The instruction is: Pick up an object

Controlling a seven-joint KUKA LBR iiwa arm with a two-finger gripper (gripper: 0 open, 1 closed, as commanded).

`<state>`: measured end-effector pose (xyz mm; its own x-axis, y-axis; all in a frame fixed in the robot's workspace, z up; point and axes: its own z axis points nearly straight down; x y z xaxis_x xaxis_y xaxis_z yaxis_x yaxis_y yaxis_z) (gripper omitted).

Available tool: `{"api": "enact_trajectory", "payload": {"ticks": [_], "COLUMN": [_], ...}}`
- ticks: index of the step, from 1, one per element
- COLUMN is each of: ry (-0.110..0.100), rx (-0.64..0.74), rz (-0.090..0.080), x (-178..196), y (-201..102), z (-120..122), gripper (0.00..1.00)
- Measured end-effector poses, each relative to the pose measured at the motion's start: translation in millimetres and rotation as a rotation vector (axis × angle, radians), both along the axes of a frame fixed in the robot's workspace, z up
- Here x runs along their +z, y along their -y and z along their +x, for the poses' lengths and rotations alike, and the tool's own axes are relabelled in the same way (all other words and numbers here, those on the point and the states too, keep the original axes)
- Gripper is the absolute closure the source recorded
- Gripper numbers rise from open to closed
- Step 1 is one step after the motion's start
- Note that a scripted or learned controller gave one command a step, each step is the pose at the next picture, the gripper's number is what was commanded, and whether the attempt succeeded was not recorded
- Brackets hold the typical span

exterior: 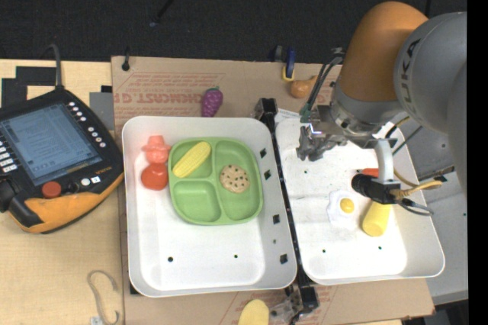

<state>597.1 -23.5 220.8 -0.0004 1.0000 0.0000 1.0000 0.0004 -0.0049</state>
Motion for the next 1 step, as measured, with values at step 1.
{"api": "enact_trajectory", "payload": {"ticks": [1], "ry": [0.005], "rx": [0.000], "rz": [0.001], "x": [11.8], "y": [-1.1], "z": [17.1], "gripper": [1.00]}}
